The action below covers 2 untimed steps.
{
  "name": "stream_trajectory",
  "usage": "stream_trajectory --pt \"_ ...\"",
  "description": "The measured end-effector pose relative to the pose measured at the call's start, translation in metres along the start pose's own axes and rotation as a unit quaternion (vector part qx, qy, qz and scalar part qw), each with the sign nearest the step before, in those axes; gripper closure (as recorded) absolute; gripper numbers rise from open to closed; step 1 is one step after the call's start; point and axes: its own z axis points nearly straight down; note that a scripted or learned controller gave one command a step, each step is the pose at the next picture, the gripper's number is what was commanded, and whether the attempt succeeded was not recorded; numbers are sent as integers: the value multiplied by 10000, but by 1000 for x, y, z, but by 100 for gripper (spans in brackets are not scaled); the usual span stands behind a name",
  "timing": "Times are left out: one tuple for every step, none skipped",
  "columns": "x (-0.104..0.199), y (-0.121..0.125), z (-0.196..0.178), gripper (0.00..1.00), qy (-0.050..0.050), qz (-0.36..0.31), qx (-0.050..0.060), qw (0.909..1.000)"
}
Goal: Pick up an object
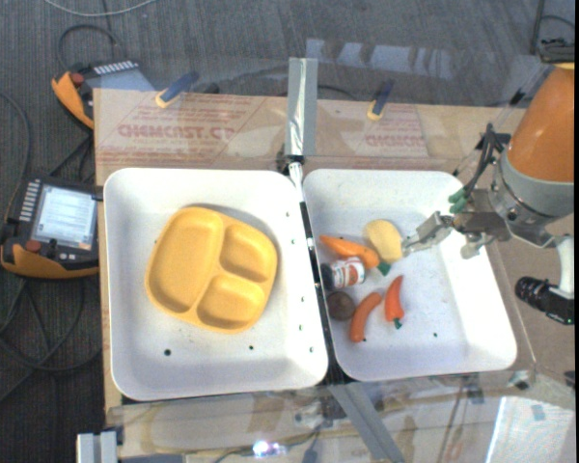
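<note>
Right bin (482, 345) holds the candidates, clustered against its left wall: yellow lemon-like piece (384, 239), orange carrot (348, 248) just left of it and touching, small red-and-white bottle (347, 275) below the carrot, dark round piece (341, 305) below that, orange sausage-shaped piece (365, 315) and red chili pepper (394, 299) lying side by side lower down. Left bin (125, 355) carries only a yellow compartment tray (212, 267); not relevant to this pick.

Gripper (427, 232) low over the right bin, reaching in from the right, tips just beside the lemon piece's right flank. Finger state: cannot tell, too small and seen edge-on. Nothing visibly held. Judged stage: approach, pre-grasp, nothing lifted yet.

To do this step well:
- Commit to the lemon piece. Nearest target, open space on its right side.
- Centre over its middle before descending. Currently looks offset to the right; closing from here would likely clip the edge and squirt it away.
- Rounded, probably smooth plastic: grip across the short axis, low enough to get past the widest part.
- Watch the carrot on the left. Touching the target, so one finger needs to slide between them or the pair gets shoved toward the bin wall.
- Lift straight up, slowly, and confirm the piece sits between the tips before calling it a pick.

Fallback if it slips: chili pepper, lying more in the open, thin, easy to span across its width.
</note>
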Motion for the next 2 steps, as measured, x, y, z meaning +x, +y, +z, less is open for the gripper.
stream_trajectory --pt "20 30 132 0 8 -466 9 9989" --pt "-7 73 169 0 10 -750 0 9972"
